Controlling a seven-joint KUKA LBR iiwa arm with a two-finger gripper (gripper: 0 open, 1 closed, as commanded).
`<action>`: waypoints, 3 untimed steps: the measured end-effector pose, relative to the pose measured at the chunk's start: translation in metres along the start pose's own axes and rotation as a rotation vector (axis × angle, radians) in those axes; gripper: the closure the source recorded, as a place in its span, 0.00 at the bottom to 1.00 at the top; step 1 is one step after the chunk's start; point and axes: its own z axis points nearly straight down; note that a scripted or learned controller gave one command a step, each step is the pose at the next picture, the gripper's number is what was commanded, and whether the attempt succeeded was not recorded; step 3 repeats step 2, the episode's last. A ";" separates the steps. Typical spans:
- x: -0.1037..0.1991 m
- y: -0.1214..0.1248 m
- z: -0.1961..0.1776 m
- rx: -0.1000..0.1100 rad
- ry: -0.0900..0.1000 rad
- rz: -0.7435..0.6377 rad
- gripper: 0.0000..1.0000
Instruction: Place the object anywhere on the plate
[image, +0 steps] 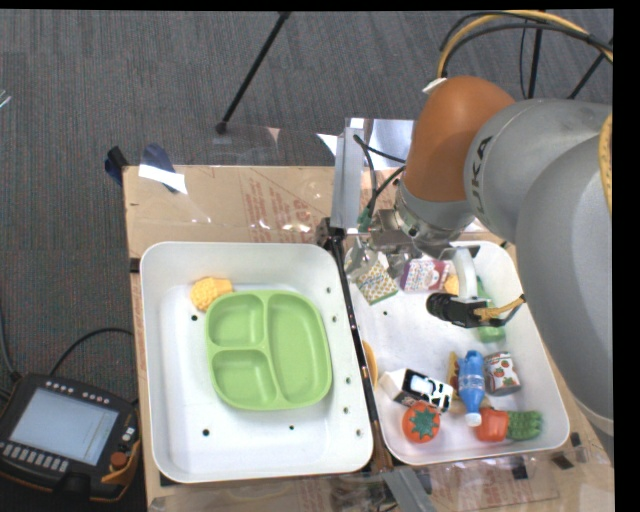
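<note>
Two white bins on the surface | left bin (165, 400) carries the green three-compartment plate (268, 348), smooth moulded plastic, bare, ready for delivery | end effector (385, 262) over right bin's (545, 375) far-left corner beside a checkered packet (377, 283) (grip state: cannot tell) | packet off the plate | toy tomato (421, 422), blue bottle (471, 384) cluster near front.

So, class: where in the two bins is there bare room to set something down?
Free: all three wells of the green plate, and the left bin floor in front of it. Some bare floor mid right bin. Crowded: its front, around the tomato and blue bottle.
</note>
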 end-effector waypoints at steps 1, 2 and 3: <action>0.074 -0.063 -0.002 -0.005 0.001 -0.216 1.00; 0.073 -0.063 0.000 -0.003 0.000 -0.214 0.00; 0.073 -0.063 0.000 -0.003 0.000 -0.214 0.00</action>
